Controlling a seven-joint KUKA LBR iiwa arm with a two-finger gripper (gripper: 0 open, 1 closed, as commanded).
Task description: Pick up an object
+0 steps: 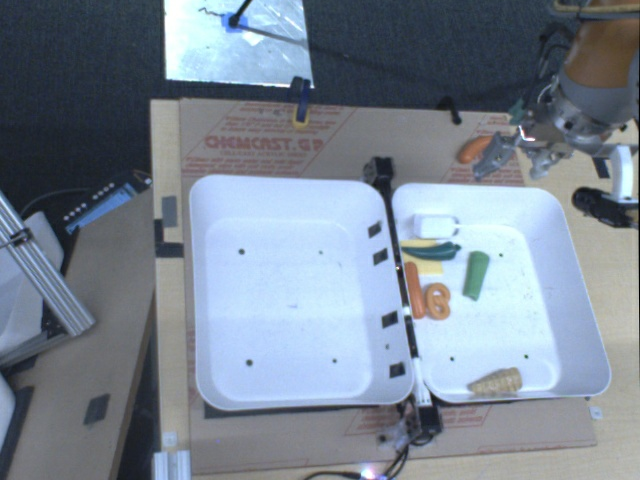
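The right bin [575, 268] holds several small objects. A white block [435, 226] lies near its back left, with a dark teal piece [441, 251] and a yellow piece [424, 266] just in front of it. Two orange pieces [427, 299] lie by the divider, a green cylinder [476, 275] sits near the middle, and a tan ridged cone [497, 381] rests at the front edge. My gripper [518, 156] hovers above the bin's back rim at the upper right, its fingers [492, 159] spread open with nothing between them. A small orange object [472, 150] lies on the cardboard just left of the gripper.
The left bin [290, 288] stands beside the right one, joined by a black clamped divider [395, 268]. Both rest on a cardboard sheet [260, 138]. A yellow-blue clamp [300, 103] sits at the back, and a silver sheet [238, 28] lies beyond it.
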